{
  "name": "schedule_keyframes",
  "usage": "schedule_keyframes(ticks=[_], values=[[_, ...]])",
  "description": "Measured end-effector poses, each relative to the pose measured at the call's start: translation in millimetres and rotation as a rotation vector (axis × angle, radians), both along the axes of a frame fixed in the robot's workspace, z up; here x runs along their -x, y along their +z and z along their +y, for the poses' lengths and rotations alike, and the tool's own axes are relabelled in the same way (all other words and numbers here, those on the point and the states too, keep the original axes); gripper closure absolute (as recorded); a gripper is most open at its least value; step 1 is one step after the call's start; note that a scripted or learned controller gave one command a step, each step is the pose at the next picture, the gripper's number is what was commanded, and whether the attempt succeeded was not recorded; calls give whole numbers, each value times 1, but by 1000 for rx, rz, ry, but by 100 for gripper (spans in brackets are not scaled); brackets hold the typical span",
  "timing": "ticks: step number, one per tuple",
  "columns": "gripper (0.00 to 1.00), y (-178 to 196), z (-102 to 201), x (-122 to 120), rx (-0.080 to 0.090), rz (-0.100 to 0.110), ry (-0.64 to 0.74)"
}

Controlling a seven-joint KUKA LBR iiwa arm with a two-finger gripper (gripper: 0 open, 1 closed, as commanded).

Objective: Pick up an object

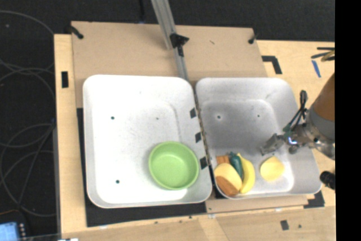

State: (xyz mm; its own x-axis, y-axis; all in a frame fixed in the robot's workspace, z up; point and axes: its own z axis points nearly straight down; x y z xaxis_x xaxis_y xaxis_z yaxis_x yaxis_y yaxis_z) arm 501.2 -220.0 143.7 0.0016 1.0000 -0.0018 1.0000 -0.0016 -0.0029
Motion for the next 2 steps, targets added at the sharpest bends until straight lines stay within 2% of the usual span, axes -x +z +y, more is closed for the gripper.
schedule_keyframes(ticks=[1,2], values=[[100,13,0,-2,0,-8,-2],[100,77,-5,0,2,-11,5]])
